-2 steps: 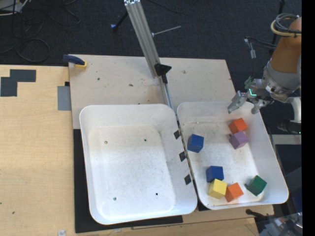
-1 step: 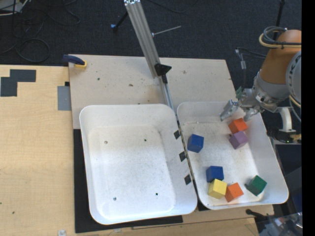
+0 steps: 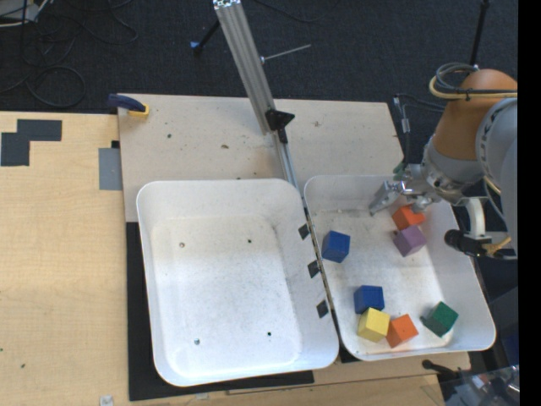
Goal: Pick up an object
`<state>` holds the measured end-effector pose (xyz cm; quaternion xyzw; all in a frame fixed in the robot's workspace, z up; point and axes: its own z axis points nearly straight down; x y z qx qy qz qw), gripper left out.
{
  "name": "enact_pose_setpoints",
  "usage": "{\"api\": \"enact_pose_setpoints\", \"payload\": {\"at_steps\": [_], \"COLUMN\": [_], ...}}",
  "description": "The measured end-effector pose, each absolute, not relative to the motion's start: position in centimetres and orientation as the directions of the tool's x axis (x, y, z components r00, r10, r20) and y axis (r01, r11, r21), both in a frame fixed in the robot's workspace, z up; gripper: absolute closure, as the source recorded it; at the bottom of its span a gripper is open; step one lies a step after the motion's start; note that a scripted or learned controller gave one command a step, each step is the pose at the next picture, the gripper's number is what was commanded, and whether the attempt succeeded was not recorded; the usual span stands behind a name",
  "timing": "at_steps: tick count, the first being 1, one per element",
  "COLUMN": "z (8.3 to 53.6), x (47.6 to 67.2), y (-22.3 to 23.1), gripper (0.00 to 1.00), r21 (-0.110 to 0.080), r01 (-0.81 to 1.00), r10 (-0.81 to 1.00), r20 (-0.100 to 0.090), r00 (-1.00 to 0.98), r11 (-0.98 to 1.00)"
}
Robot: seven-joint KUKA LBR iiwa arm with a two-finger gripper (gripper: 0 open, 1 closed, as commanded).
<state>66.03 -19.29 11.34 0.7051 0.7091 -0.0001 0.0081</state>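
No text, label, brand or number could be read. The one sign was a black-and-white checker marker (image 3: 226,1) atop the slanted aluminium rail (image 3: 251,66).

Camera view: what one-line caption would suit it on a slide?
Grey arm's gripper hovers by an orange cube in the right bin of coloured cubes.

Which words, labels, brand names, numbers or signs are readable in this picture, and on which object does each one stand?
None: no word, number or brand can be read.
The small black-and-white checkered tag on top of the slanted grey metal rail is a pattern, not text.
The coloured cubes in the right white bin, for example the blue cube and the yellow cube, bear no visible marks.
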Motion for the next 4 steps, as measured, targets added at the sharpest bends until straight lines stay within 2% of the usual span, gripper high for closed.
{"api": "enact_pose_setpoints", "payload": {"at_steps": [1,2,3,4], "z": [11.9,12.8,19.0,25.1], "x": [66.3,66.4,66.4,66.5], "y": [-19.2,-19.3,-19.0,-19.5], "gripper": [0.00,1.00,1.00,1.00], "r21": [0.016,0.019,0.003,0.004], "r01": [1.000,1.000,1.000,1.000], "r10": [1.000,1.000,1.000,1.000], "r20": [-0.006,-0.009,-0.001,-0.002], "r00": [-0.005,-0.009,-0.005,-0.007], "r11": [0.006,0.009,0.005,0.007]}}
